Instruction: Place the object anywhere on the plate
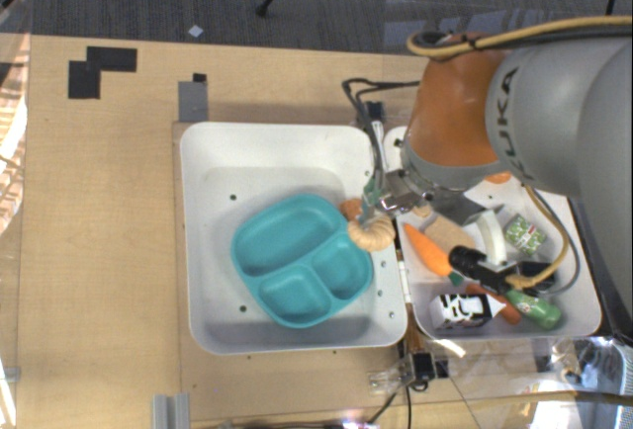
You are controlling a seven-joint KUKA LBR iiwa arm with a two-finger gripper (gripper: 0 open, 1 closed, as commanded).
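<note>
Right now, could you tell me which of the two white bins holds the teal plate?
The left bin holds the teal plate, a three-compartment dish. The right bin instead holds loose items, including a carrot and a green object.

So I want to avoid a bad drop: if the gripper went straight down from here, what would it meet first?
Probably the right rim of the teal plate. The gripper sits just above a small tan object at that edge, though depth is hard to judge from above.
</note>
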